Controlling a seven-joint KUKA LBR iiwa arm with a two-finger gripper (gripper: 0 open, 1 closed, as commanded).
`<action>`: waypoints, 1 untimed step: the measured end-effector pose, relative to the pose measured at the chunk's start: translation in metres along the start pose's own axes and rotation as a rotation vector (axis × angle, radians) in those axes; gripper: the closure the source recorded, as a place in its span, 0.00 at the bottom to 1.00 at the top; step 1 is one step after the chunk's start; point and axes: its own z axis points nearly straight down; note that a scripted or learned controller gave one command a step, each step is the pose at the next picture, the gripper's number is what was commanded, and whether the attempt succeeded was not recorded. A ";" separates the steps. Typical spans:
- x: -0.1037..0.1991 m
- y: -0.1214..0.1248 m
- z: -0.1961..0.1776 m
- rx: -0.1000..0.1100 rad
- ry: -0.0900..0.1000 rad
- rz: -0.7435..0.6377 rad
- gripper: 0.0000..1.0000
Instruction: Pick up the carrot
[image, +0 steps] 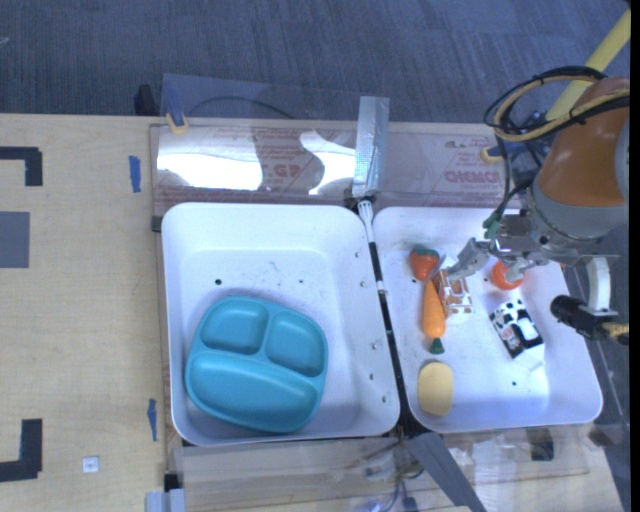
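Observation:
The carrot (432, 310) is a long orange piece lying lengthwise in the left part of the right bin (560, 400), with its green tip toward the front. My gripper (470, 262) hangs over the right bin, just right of and behind the carrot's upper end, above a small printed box (458, 294) that lies against the carrot. Nothing shows held in the gripper. The grey arm with its orange band (590, 150) comes in from the right.
A short red-orange vegetable with a green top (424, 262) lies behind the carrot. Also in the right bin are an orange-red piece (506, 273), a black and white toy (516, 329) and a yellow lump (435, 388). The left bin (200, 240) holds a blue divided plate (259, 363).

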 end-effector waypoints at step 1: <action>0.062 0.009 0.010 -0.001 0.000 -0.562 0.00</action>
